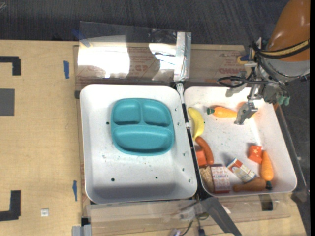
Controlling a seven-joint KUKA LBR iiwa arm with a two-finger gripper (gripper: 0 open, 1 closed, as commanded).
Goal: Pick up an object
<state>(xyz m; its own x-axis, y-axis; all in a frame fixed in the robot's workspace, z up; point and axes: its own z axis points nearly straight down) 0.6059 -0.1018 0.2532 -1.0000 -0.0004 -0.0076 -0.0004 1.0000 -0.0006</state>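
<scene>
My gripper (245,113) hangs over the far part of the right bin (288,146), open, with nothing between its fingers. Just left of it lies an orange toy carrot (224,112) with a green tip. A yellow banana (197,122) rests against the bin's left wall. Along the near side sit a red sausage (205,150), a patterned box (220,177), a small white and red carton (242,169), a red block (255,153), an orange carrot-like piece (267,165) and a brown sausage (251,185).
The left bin (93,171) holds a teal divided plate (142,126). A clear plastic sheet with silver tape (182,55) stands behind the bins. The arm's orange band (295,18) and cables are at the upper right.
</scene>
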